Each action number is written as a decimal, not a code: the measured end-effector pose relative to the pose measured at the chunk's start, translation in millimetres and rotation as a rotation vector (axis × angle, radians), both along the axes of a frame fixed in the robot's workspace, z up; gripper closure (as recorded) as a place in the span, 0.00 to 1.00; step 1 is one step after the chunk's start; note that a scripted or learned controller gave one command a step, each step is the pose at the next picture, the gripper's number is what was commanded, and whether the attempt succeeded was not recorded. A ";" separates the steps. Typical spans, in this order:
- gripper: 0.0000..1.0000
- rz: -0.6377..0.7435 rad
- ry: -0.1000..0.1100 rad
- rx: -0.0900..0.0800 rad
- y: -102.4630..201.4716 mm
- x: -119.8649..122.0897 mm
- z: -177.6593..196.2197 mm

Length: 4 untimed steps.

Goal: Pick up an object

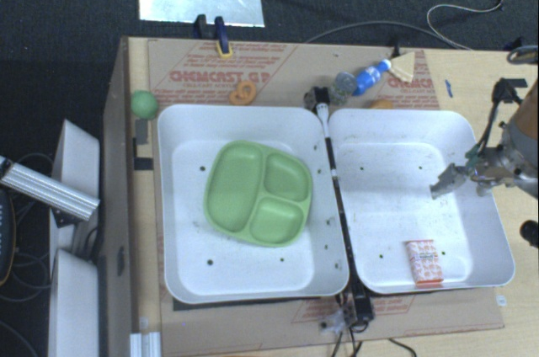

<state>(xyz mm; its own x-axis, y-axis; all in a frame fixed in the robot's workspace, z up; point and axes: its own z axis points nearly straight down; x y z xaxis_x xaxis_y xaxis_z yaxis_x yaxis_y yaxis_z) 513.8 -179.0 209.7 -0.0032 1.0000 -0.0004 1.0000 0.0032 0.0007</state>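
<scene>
The gripper (pixel 446 181), finger state indeterminate, hovers over bare floor at the right bin's (pixel 370 132) right rim, while the red-and-white packet (pixel 424 261) lies near the front wall, apart from it.

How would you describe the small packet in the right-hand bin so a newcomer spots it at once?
Find the two white bins and take the right bin, the one that the gripper reaches over. Look to its near edge, slightly right of centre: the packet lies flat there. It is a small rectangular pouch, whitish with orange-red print, unlike the large green divided tray in the left bin.
</scene>
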 end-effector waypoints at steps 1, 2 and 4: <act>0.00 -0.002 -0.001 -0.001 -27.8 -19.5 -125.4; 1.00 -0.001 -0.003 -0.001 -27.8 -18.7 -114.9; 0.00 0.000 -0.002 -0.001 -27.6 1.8 -15.4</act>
<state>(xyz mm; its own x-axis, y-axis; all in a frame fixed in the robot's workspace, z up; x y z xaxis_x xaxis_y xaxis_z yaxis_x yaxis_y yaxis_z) 515.7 -206.6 194.4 -0.0029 1.0000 -0.0012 1.0000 0.0029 0.0029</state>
